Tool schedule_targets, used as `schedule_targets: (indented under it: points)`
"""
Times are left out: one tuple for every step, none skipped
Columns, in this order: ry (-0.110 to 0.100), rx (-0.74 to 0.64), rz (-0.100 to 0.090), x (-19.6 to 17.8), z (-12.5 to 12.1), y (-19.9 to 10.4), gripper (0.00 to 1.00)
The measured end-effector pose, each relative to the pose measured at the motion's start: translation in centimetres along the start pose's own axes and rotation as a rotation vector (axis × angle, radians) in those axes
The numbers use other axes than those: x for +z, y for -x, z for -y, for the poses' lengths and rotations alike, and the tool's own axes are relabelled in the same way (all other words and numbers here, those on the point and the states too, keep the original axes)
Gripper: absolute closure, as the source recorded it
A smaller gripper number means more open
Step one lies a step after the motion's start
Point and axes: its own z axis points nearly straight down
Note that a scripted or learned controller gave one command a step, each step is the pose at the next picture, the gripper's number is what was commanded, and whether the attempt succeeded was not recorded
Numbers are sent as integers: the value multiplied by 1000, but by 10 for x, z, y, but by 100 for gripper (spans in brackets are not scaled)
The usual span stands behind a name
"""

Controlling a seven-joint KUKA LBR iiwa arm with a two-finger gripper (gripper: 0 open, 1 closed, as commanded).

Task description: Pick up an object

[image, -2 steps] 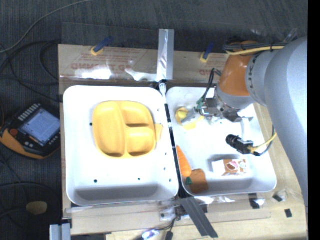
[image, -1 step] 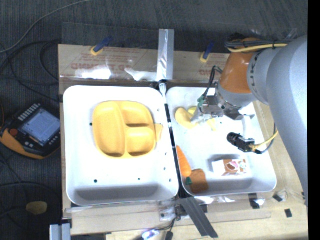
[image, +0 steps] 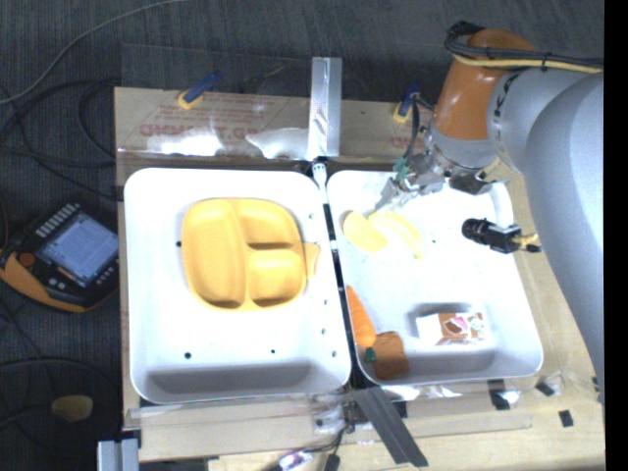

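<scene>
A grey arm with an orange band is reaching in from the upper right, its gripper [image: 392, 192] hanging over the top of the right bin [image: 510, 302], just above a pale yellow banana [image: 378, 232]. A carrot [image: 359, 324] and a small box [image: 451, 326] are lying lower down. A yellow divided tray [image: 243, 253] is sitting in the left bin [image: 157, 341]. Whether the gripper is wide or narrow cannot be told.

2 white bins: one [image: 147, 292] left of gripper [image: 392, 196], one [image: 510, 302] under it. 1 yellow divided tray [image: 243, 253], 1 carrot [image: 359, 324], 1 small box [image: 453, 326], 1 yellow banana-like piece [image: 378, 232].
</scene>
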Motion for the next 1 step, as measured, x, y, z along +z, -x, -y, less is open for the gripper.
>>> schedule_targets:
  points:
    - [0,1,0,0,0,0,0]
